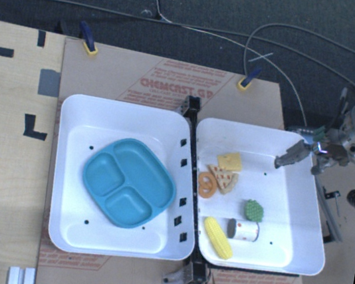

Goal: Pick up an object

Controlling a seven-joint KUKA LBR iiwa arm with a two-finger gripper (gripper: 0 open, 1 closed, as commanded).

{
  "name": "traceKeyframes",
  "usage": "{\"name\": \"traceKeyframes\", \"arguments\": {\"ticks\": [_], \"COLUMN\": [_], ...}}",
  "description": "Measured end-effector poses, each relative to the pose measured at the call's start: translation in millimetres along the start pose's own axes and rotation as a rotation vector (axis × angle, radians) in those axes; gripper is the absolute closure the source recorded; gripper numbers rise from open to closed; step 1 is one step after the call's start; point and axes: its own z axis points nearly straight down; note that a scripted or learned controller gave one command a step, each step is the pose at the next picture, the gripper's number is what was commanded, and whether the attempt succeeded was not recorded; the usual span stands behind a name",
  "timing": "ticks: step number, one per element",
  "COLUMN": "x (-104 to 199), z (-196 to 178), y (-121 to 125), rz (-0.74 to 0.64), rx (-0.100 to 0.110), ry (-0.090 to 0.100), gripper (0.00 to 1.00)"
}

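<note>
Left bin (68,153): blue tray (129,182) fills the middle; bare floor along the rims.
Right bin (295,245): upper and right floor open.
Obstacles: cheese (230,161), pretzel (207,185), broccoli (253,211), can (243,230), corn (218,238) crowd lower left.

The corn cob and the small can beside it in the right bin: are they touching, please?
Cannot tell. In the camera view the corn cob and the can lie so close that neither contact nor gap shows plainly.

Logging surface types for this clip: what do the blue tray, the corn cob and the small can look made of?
Blue tray: likely moulded plastic, matte, one even colour with soft rounded compartments. Corn cob: probably toy plastic or rubber, uniform bright yellow. Small can: white body with a dark end, possibly metal or plastic; too small to tell.
</note>
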Motion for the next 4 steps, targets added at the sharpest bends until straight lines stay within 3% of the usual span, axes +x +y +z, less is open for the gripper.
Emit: {"name": "traceKeyframes", "arguments": {"ticks": [3,4], "x": [5.3,5.6], "z": [156.5,144.2], "y": [7.4,8.0], "rz": [-0.001,-0.002], "rx": [0.003,0.001], "ry": [0.000,0.000], "gripper": [0.00,1.00]}}
